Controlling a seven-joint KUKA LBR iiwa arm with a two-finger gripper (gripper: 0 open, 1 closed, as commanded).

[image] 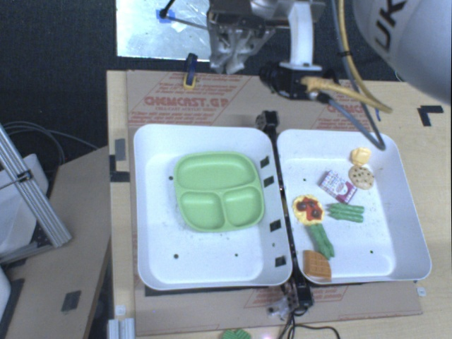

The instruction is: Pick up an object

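My claw [233, 56] hangs at the top middle of the frame, above the bench and behind the two bins, well apart from everything in them. Whether it is spread or pressed together I cannot tell from here; nothing shows in its grip.

The left bin [152, 189] carries a green divided plate [217, 191], lying flat near its middle, with one long compartment toward the top of the frame and two smaller ones below.

The things I could pick lie in the right bin [402, 210]. Toward its upper right sits a small yellow piece [360, 155], with a speckled cookie [361, 177] just below it. To the left of the cookie is a small pink and white packet [336, 186]. Lower, near the bin's left wall, lies a yellow slice with red topping [308, 208], and just right of it a bunch of green beans [345, 212]. Another green vegetable [321, 239] lies below the slice, and an orange waffle-like square [317, 265] rests at the bin's lower left corner.
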